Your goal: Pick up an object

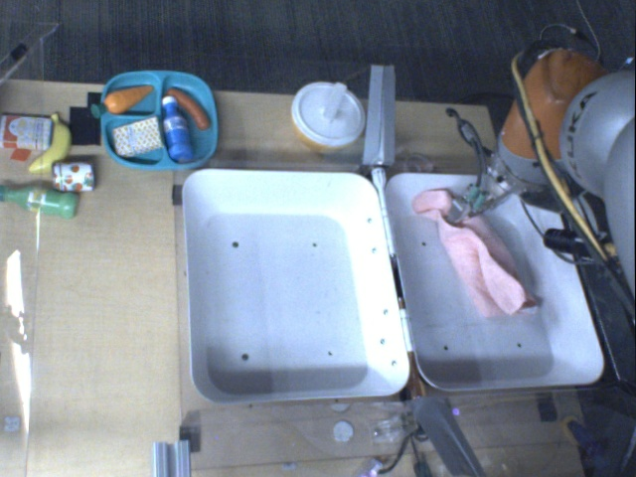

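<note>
The two-finger gripper [469, 203] sits low over the upper end of the crumpled pink cloth [480, 261] in the right shallow white bin [566, 361]. Its tips are too small and blurred to judge. The grey arm [596, 127] is cut off at the frame's right.

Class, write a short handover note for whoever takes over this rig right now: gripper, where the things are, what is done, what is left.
Gripper: low in the right bin, at the upper end of the pink cloth; whether it grips the cloth cannot be told.
Pink cloth: lying in the right bin, stretched from its upper left toward the middle.
Left bin: beside it.
Done: arm brought to the cloth.
Left: confirm a grasp and lift the cloth.
</note>
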You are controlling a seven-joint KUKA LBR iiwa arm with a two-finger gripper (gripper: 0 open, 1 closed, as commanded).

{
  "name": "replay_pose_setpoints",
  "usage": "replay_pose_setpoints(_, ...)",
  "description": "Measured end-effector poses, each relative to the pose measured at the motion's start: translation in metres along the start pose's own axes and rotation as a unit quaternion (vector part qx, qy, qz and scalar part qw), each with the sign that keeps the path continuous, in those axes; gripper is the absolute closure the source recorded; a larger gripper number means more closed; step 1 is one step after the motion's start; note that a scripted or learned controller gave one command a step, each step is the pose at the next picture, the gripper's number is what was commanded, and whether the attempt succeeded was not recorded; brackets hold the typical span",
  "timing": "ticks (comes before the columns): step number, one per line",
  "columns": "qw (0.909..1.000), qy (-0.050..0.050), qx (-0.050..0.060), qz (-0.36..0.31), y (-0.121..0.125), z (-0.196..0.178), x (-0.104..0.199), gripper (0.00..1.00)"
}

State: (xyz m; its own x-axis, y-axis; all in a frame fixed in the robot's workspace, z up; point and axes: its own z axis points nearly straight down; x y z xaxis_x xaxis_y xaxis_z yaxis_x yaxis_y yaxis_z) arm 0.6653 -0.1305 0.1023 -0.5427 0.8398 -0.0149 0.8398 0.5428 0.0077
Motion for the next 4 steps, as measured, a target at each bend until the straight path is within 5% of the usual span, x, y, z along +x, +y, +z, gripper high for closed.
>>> replay_pose_setpoints(1,1.0000,0.004,0.003,0.000,-0.001,0.001,0.002,0.00)
replay_pose_setpoints(2,0.9996,0.011,0.010,0.025,0.001,0.013,-0.001,0.00)
replay_pose_setpoints(3,0.9997,0.002,0.001,0.023,0.005,0.000,-0.004,1.00)
replay_pose_setpoints(4,0.9997,0.008,0.008,0.023,0.002,0.003,-0.001,0.00)
